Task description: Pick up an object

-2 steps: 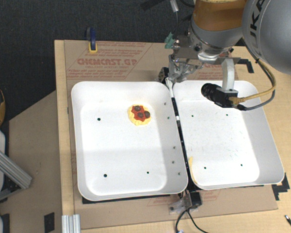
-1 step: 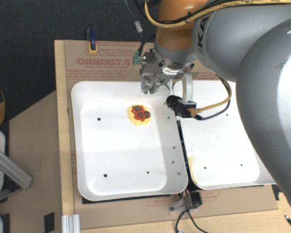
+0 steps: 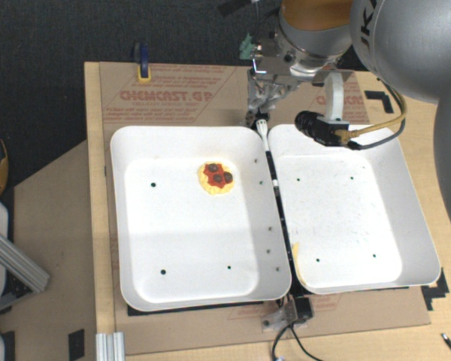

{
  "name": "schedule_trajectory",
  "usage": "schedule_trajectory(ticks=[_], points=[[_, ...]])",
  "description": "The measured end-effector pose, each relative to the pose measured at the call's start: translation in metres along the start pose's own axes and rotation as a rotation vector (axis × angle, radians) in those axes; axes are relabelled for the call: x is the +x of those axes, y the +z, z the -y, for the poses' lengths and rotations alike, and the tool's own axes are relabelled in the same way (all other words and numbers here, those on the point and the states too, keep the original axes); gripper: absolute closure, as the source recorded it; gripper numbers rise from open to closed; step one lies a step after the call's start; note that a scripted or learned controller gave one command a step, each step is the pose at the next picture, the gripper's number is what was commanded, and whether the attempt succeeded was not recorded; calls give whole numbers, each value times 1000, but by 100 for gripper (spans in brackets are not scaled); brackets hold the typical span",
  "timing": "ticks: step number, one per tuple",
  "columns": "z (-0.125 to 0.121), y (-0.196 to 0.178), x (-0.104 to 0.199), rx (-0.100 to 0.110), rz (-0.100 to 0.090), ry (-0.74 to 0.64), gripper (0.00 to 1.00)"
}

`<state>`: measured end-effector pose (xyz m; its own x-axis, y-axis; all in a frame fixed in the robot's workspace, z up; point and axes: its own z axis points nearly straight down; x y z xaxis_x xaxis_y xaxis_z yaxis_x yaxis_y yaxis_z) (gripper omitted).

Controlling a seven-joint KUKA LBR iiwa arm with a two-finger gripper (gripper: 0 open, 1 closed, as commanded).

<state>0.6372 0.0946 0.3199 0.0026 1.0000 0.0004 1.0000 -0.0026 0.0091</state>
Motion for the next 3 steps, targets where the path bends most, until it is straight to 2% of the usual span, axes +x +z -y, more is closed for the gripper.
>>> schedule_trajectory(ticks=[1, 2, 3], points=[[-28, 83, 41, 17, 0, -6, 100], [-30, 10, 58, 1, -2, -5, 100], [-25, 112, 113, 20, 1, -7, 100]])
